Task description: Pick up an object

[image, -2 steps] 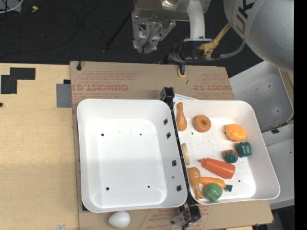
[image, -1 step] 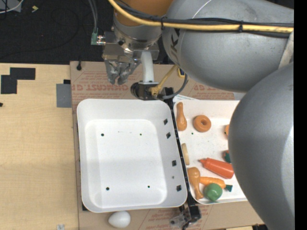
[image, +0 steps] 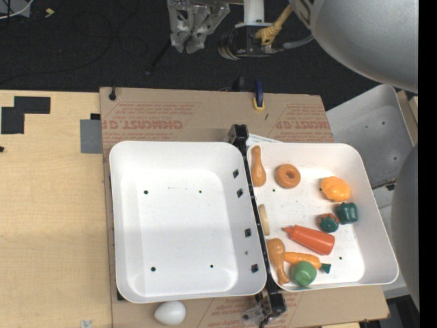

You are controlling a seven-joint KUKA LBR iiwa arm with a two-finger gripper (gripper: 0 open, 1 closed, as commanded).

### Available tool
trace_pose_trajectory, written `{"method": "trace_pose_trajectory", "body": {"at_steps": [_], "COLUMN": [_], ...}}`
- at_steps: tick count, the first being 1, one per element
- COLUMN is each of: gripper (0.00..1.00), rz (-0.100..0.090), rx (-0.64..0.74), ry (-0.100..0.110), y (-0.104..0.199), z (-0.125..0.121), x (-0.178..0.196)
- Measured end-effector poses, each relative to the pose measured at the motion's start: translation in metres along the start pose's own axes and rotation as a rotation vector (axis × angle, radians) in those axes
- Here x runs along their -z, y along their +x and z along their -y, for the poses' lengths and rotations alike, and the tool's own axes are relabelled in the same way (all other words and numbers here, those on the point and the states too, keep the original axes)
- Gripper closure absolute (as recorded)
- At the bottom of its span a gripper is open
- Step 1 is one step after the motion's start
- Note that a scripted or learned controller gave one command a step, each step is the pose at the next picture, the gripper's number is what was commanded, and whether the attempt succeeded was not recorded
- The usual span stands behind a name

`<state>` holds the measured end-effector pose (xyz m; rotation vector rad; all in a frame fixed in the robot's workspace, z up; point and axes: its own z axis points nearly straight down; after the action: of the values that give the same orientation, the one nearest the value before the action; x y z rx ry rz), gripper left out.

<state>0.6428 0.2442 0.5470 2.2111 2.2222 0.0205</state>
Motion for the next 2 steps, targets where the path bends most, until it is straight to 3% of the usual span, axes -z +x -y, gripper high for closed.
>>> {"method": "trace_pose_trajectory", "body": {"at_steps": [1, 2], "gripper": [1.00, 1.00], "rz": [0.012, 0.001], "rx": [-0.006, -0.002], "ry": [0.035, 0.003], "y": [-0.003, -0.001], "z": [0.022, 0.005], "x": [-0.254, -0.112]}}
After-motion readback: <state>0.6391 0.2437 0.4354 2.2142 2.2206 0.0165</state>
